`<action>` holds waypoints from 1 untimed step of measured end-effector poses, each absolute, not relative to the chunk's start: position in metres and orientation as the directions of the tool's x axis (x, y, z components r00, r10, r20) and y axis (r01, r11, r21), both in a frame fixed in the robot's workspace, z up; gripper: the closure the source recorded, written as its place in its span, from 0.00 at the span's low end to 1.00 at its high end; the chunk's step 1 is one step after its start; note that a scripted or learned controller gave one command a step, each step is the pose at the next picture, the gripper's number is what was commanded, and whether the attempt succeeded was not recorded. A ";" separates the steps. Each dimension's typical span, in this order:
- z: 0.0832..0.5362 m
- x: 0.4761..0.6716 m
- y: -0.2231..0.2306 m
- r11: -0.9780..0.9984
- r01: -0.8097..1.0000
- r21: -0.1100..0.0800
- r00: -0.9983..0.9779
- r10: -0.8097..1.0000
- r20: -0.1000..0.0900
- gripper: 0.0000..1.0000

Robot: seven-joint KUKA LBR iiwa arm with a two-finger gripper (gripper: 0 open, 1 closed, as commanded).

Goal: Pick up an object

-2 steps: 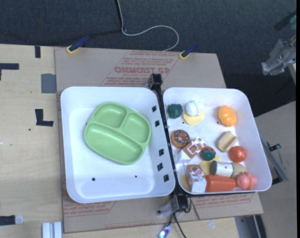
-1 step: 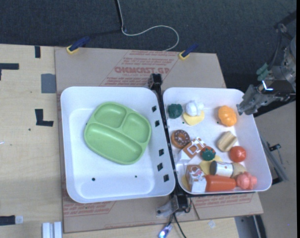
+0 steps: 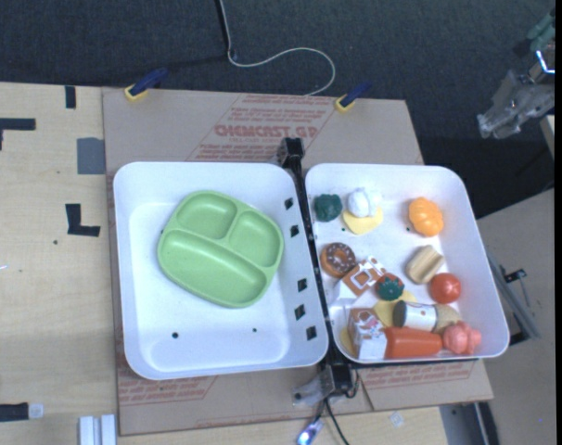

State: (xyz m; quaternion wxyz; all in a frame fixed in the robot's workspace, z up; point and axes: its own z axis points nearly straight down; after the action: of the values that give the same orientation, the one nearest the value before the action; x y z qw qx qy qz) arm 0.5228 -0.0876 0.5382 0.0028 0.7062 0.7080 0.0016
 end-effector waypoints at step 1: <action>0.411 0.481 -0.066 0.000 1.000 -0.011 0.000 1.000 0.001 1.00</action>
State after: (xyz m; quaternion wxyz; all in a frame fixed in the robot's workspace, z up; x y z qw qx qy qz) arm 0.4813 -0.0657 0.4115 -0.0045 0.7072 0.7070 -0.0036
